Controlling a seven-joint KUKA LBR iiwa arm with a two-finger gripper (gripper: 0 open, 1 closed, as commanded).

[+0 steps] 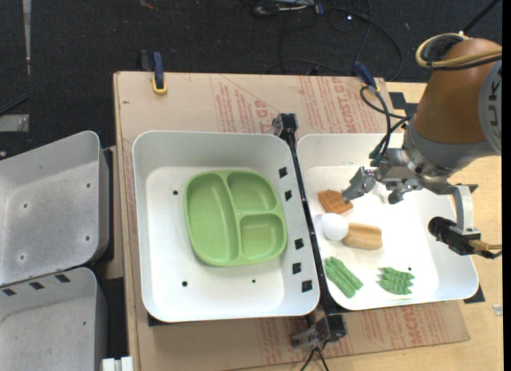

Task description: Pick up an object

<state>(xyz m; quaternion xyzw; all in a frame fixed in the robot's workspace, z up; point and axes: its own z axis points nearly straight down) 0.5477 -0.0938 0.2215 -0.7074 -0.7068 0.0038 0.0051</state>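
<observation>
Orange waffle-textured toy (334,201) lay touching the white egg-shaped ball (333,226), so your spread tool (377,187) risked nudging both instead of gripping one.

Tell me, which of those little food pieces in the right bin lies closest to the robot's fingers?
The orange wedge, at the top of the cluster. It lies just below the gripper, while the white egg, tan bread roll and two green pieces lie lower down.

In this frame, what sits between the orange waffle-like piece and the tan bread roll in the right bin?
In the camera view, a white egg lies between the orange piece and the bread roll, close against both.
</observation>
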